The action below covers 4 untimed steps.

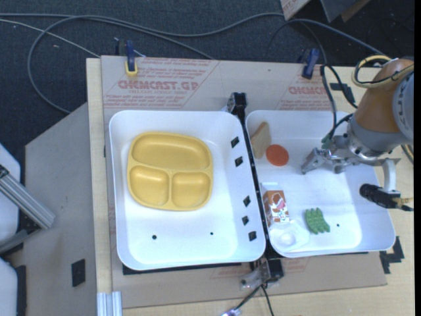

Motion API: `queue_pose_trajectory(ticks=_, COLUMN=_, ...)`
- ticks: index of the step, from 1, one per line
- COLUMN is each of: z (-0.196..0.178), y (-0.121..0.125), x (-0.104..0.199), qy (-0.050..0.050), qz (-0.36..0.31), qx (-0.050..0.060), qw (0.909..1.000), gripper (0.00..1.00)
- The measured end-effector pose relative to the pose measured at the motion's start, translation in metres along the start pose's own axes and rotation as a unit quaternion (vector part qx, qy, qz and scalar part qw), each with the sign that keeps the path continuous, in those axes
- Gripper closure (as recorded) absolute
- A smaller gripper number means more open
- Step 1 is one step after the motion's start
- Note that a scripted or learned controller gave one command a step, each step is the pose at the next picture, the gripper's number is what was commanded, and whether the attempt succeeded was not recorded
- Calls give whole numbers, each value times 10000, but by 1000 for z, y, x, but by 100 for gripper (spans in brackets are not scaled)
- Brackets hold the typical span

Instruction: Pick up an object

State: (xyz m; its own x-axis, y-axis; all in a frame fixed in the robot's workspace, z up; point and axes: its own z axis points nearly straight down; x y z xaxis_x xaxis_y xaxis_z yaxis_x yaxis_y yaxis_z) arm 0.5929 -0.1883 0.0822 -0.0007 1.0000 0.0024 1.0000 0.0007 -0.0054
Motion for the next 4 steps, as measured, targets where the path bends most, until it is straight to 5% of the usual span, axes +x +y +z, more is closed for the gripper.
queue_pose_trajectory(ticks=1, z=-14, y=2, x=0, qy=-6, qz=0, qx=-30, qw=10000, gripper=100)
queue_pose_trajectory(ticks=4, z=-153, y=7, x=-4, qy=-24, qz=-5, qx=-63, qw=10000, gripper=100)
